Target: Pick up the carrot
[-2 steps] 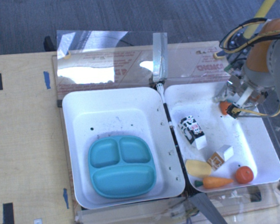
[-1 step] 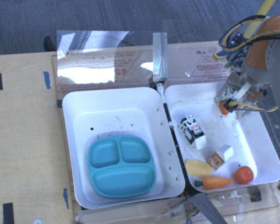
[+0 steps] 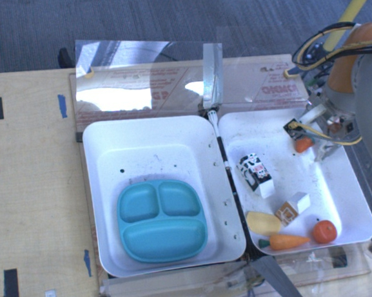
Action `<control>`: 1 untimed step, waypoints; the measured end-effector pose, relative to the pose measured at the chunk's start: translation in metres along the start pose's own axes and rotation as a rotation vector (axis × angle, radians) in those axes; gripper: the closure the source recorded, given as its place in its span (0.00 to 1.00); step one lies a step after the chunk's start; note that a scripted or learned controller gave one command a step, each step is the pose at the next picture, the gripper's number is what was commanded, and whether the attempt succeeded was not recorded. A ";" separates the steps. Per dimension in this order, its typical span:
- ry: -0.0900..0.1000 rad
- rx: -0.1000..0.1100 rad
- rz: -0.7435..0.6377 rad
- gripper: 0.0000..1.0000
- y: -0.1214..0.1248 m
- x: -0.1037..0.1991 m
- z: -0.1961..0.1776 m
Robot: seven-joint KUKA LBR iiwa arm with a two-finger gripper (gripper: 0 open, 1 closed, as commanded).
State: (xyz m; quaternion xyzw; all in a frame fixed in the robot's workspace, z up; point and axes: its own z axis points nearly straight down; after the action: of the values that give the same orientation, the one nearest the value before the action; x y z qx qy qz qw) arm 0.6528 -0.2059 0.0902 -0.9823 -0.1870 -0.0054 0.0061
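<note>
Surface is light wood with two shallow white bins side by side. Left bin carries a teal divided plate, three compartments, nothing on it. Right bin holds the small stuff.

Arm comes in from the right, grey with orange band, cables looped over the wrist. Hand sits over the right bin's upper right part; finger state is lost in clutter and cables, so cannot tell if apart or together. A small orange-red item lies right at the hand; whether it is gripped is unclear.

Contents, big to small: black-and-white carton mid-bin, yellow banana-like piece at lower left, carrot just below it against the near wall, round orange-red fruit just right of the carrot tip, brown-and-white block above the carrot.

Carrot lies flat, thick end left, taper pointing right, well apart from the hand.

Handling guess: probably a light, rigid toy with a smooth skin, so it may slip or roll. Best hold looks like across the thick middle, fingers spanning the short axis. The wall and yellow piece crowd it, so clearance is tight.
</note>
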 end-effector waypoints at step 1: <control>0.014 -0.007 0.127 0.00 -0.009 -0.035 -0.003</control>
State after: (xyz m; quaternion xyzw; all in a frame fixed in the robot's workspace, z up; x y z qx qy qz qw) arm 0.6172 -0.2100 0.0932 -0.9922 -0.1241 -0.0122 0.0044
